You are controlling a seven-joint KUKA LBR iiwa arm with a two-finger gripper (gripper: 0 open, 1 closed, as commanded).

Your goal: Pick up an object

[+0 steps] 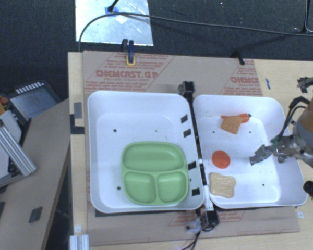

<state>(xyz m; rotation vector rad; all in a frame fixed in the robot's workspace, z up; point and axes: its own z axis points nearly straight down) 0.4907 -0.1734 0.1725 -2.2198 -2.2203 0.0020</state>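
The gripper (258,156) is being held low over the right bin (274,191), reached in from the right, and nothing is being carried between its fingers; whether the jaws are apart or together cannot be told at this size. Three candidates are being offered in that bin: an orange round piece (221,159) just left of the gripper, a pale bread-like piece (222,185) at the near left corner, and a tan cracker-like piece (231,124) towards the far side, with an orange carrot-like piece (243,117) touching it on the right. The round piece is being judged the likeliest target, since it is lying nearest the gripper and apart from its neighbours. In the left bin (101,139) a green divided tray (154,172) is resting towards the near side, well away from the arm. The pick is being judged not yet made.
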